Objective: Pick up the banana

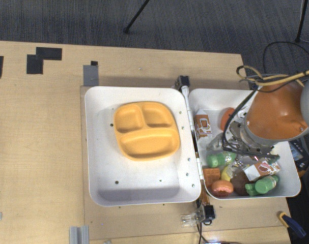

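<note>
A small yellow piece [226, 174], likely the banana, lies in the right bin [291, 187]. It is wedged between a green round toy [215, 160] and a brown item [239, 182], and most of it is covered. My arm, with its orange band [274, 113], reaches down into this bin from the right. The gripper [240, 159] sits low among the clutter, just up and right of the yellow piece. The wrist and cables hide its tip.
The left bin [98, 151] holds a yellow-orange divided plate [145, 129]. Packed into the right bin are a white and orange carton [202, 125], a red item [227, 118], an orange block [211, 174], a pinkish-red fruit [222, 188] and a green bottle [261, 185].
</note>
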Tool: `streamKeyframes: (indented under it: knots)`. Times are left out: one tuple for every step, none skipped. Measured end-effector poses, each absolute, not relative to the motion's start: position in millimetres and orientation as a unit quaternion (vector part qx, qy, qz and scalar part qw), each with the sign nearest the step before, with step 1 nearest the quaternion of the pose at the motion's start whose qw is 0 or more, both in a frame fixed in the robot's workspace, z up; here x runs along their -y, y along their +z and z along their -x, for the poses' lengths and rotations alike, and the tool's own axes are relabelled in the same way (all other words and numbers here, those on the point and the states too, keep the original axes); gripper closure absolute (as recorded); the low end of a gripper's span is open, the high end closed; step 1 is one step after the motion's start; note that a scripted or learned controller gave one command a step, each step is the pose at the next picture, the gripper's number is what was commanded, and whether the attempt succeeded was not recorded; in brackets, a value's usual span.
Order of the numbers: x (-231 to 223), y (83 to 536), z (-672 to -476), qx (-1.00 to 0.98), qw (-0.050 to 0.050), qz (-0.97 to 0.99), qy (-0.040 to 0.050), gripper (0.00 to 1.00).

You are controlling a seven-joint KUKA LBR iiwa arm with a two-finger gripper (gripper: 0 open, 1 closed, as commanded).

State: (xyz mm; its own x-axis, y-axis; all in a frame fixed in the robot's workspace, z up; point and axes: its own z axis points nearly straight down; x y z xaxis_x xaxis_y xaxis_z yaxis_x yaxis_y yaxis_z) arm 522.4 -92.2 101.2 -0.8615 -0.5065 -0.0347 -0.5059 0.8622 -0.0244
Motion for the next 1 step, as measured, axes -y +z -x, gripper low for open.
streamKeyframes:
  knots:
    - [92.3,100.8,-520.7,-0.972,0.019,0.232,-0.0075,0.00]
